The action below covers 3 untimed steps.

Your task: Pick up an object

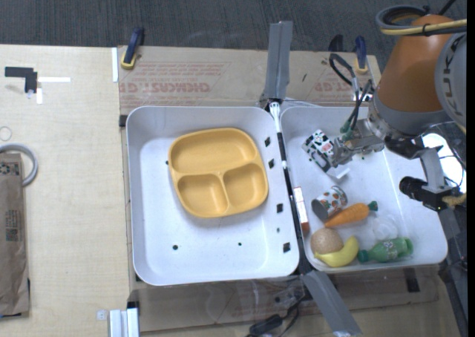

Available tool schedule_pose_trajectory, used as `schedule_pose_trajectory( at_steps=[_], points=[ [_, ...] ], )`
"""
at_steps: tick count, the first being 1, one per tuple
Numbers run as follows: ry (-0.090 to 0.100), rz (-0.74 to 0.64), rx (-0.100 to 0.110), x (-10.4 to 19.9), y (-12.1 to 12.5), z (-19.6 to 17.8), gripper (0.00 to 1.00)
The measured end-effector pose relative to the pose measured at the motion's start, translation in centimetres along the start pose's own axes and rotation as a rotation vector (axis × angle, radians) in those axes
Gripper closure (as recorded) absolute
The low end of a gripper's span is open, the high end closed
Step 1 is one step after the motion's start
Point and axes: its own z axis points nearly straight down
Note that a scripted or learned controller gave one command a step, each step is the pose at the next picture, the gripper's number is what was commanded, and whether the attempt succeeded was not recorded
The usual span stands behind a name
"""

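Note:
My gripper (335, 161) hangs low in the right bin (427, 209), near its back left part. A small black-and-white toy (318, 145) lies just left of the fingertips, touching or nearly touching them. Further forward in the same bin lie a small patterned cup (329, 200), an orange carrot (349, 214), a yellow banana (340, 254), a tan round fruit (325, 240) and a green bottle (386, 249).
The left bin (148, 239) holds a yellow three-compartment plate (218, 171). A grey divider bar (278, 61) runs between the bins at the back. Cardboard (193, 76) and clamps lie behind the bins. The orange-banded arm (415, 68) looms over the right bin's back right.

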Motion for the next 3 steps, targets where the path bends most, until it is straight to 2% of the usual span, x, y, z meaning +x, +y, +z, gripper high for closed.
schedule_pose_trajectory(
  at_steps=[1,2,3],
  points=[
    [-0.001,0.000,-0.001,-0.1,0.1,-0.9,1.00],
    [-0.001,0.001,0.000,-0.1,0.1,-0.9,0.00],
    [0.000,-0.160,-0.001,-4.3,6.7,5.1,0.00]
  ],
)
